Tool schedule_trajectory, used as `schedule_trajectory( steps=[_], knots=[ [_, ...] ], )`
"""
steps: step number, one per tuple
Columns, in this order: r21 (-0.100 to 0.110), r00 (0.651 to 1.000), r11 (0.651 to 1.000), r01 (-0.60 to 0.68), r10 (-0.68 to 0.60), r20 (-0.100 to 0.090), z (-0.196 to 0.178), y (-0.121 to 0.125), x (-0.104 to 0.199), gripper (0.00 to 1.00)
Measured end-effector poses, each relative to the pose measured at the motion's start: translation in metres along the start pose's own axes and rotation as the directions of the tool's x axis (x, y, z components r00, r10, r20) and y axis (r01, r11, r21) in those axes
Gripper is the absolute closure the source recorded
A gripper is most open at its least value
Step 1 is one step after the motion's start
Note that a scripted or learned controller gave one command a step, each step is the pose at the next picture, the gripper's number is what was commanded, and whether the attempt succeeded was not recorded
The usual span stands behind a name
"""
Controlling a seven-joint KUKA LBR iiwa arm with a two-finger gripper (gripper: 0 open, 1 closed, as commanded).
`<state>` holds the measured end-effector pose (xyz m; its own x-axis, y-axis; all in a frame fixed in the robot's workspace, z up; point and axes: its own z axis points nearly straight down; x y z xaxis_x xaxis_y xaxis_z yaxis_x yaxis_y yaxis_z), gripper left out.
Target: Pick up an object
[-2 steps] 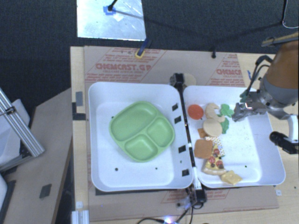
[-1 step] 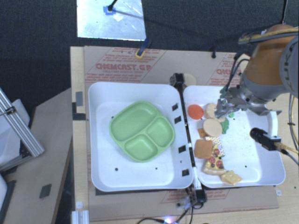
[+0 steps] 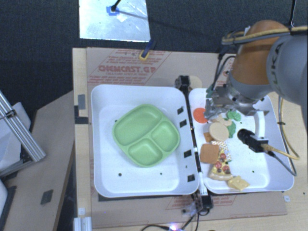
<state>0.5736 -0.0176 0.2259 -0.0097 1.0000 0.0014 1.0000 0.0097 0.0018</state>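
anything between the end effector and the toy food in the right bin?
Nothing visible. The end effector hangs low over the right bin, right above the orange disc and the tan round piece. Toy food crowds close: green piece, brown square, pizza slice. The view does not settle whether it touches any.

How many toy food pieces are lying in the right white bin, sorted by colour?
Orange-red: 1, a round flat disc
Green: 1, a leafy piece
Tan or brown: 3, a pale round slice, a small brown chunk and a brown toast-like square
Yellow: 1, a cracker-like square
Multicoloured: 1, a pizza wedge
Total: 7 that can be told apart beside the gripper
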Motion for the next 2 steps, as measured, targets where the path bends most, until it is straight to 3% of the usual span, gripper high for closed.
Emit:
schedule_trajectory(
  steps=[1,2],
  knots=[
    [-0.001,1.0,1.0,-0.001,0.001,0.001,0.011,0.022,0.048,1.0],
    [0.0,1.0,1.0,-0.004,0.004,0.0,0.01,0.03,0.069,1.0]
  ],
)
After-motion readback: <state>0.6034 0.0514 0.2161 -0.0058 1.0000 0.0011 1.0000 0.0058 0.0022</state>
